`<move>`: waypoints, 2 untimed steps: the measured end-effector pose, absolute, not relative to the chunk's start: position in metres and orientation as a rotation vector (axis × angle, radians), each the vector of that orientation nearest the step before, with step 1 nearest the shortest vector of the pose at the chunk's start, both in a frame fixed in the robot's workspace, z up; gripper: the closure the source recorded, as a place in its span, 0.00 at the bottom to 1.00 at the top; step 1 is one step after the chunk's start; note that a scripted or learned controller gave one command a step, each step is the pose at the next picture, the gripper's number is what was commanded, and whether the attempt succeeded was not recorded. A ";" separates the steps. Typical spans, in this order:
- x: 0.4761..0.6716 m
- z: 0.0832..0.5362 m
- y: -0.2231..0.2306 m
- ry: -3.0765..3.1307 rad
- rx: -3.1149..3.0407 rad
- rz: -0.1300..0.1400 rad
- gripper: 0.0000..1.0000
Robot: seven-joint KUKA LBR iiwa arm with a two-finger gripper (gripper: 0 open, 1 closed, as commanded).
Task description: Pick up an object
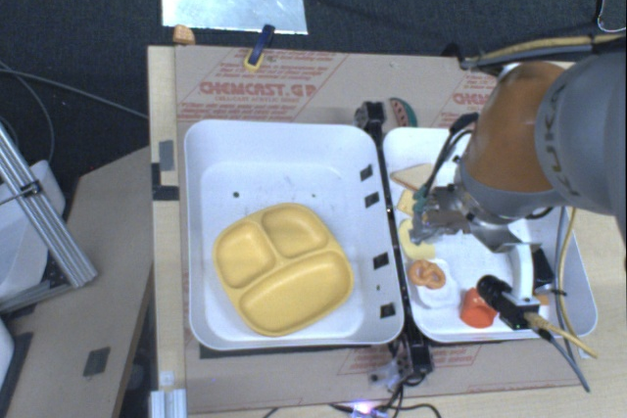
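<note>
Red toy piece [476, 309], count 1, lies at the near end of the right bin [431, 141]. Same bin: 1 pretzel-like brown ring [426, 274] and 1 tan wedge [413, 176] at the far end. Bins: 2. Left bin [284, 138] holds 1 yellow divided plate [284, 269]. Gripper [423, 228] hangs low over the right bin's left side, between wedge and ring; cannot tell whether its jaws are parted or closed.
</note>
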State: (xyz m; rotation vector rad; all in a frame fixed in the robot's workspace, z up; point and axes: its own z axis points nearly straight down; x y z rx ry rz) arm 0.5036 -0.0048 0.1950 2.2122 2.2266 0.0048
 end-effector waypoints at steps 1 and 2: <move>0.505 0.205 -0.005 2.231 2.206 0.007 1.00; 0.499 0.183 0.041 2.232 2.214 0.001 1.00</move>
